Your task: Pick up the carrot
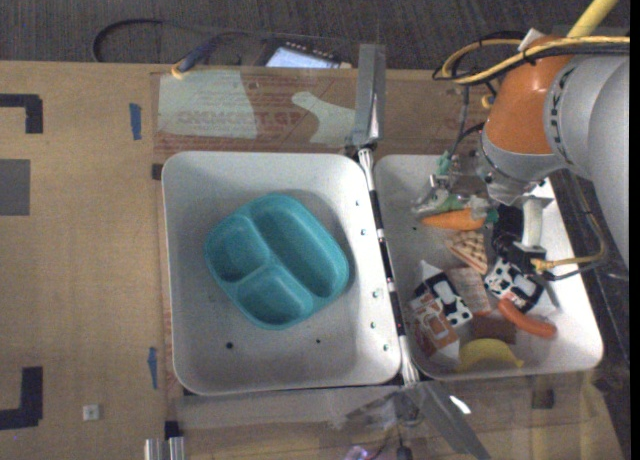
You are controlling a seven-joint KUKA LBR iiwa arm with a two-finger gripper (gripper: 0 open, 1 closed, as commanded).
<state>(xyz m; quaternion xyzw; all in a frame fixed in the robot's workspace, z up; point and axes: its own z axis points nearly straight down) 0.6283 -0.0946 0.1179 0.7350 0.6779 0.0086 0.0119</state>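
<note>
Carrot in rt bin

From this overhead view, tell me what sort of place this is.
Probably a robot lab test bench: a grey and orange arm reaches over two white bins, one holding toy food like a carrot, with blue tape marks on the board.

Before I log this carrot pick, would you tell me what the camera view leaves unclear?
- Gripper grasp: too small and cluttered to tell whether it grips the carrot.
- Carrot's right end: covered by the arm's wrist.
- Toys beside the banana: blurred, identities unclear.
- Arm: cut off at the right edge.
</note>
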